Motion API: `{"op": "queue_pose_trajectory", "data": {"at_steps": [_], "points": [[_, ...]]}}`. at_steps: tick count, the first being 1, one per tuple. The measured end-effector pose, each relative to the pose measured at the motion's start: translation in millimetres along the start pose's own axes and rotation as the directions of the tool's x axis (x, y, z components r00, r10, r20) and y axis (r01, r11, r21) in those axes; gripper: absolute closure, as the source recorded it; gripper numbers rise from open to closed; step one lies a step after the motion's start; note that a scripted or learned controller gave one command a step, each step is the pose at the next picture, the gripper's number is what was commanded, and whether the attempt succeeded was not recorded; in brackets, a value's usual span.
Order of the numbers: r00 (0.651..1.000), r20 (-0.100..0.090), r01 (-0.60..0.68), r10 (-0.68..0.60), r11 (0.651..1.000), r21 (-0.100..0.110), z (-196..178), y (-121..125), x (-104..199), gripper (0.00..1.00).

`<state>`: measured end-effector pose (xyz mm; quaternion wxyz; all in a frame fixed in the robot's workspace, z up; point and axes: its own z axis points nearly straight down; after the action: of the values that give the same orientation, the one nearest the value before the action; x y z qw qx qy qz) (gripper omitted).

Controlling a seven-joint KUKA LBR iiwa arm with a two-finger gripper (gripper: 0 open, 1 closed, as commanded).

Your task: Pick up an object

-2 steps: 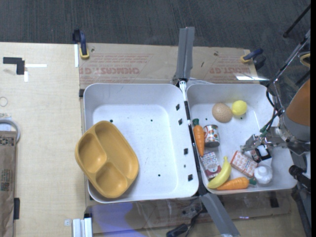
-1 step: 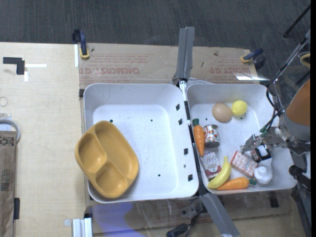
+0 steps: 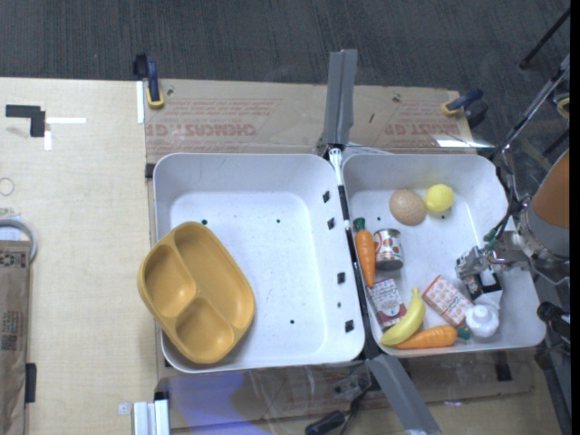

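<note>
The end effector [image 3: 478, 270] hangs low over the right bin [image 3: 480, 166], near its right wall; whether it is open or closed cannot be told. Just beside it on the left lies a small pinkish box [image 3: 445, 299], flat and turned diagonally, its long axis running from upper left to lower right. A white bottle [image 3: 483, 320] sits below the end effector. Nearby lie a banana [image 3: 405, 319], two carrots [image 3: 364, 254], a small can [image 3: 388, 247], a lemon [image 3: 439, 198] and a tan egg-shaped object [image 3: 408, 207]. The left bin [image 3: 272, 175] holds a yellow divided tray [image 3: 195, 293].
</note>
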<state>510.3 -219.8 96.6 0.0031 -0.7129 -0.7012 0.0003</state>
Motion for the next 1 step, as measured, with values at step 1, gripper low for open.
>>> {"op": "queue_pose_trajectory", "data": {"at_steps": [1], "points": [[0.983, 0.004, -0.185, 0.185, 0.983, 0.000, -107.8, -22.8, 57.2, 1.00]]}}
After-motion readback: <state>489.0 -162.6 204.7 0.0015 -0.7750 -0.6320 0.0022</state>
